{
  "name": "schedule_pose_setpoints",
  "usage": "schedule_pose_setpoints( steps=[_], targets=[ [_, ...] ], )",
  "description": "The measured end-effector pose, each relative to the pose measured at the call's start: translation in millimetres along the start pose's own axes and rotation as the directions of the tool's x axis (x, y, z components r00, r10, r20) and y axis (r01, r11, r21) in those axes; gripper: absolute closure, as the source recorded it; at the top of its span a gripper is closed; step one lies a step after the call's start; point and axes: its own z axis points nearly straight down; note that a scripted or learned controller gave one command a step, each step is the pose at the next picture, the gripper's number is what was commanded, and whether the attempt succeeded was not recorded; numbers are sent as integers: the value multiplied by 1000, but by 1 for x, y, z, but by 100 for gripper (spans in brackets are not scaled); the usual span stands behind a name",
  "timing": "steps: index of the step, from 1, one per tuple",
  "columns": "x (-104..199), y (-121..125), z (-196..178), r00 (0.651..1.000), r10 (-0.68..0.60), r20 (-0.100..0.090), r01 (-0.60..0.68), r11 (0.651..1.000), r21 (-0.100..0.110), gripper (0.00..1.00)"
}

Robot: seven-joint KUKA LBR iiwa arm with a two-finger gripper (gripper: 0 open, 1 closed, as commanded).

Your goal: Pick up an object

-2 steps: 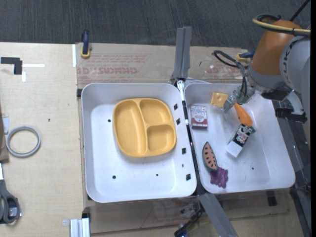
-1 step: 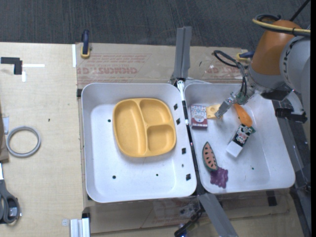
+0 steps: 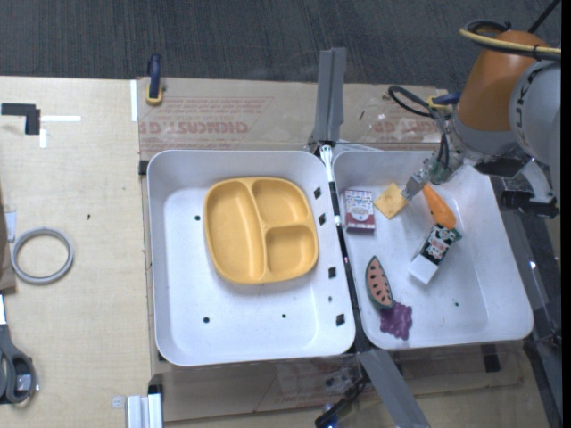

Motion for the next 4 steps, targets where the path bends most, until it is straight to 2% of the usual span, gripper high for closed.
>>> schedule_pose_setpoints(
  steps=[1, 2, 3, 4],
  targets=[
    [0, 0, 0, 1000, 0, -1, 0, 1000, 0, 0],
    [-16, -33, 19, 1000, -2, -4, 2, 1000, -3, 0],
    [-16, -32, 9, 1000, -5, 0, 5, 1000, -4, 100],
    [17, 12, -127, 999, 36, -5, -36, 999, -3, 100]
  ],
)
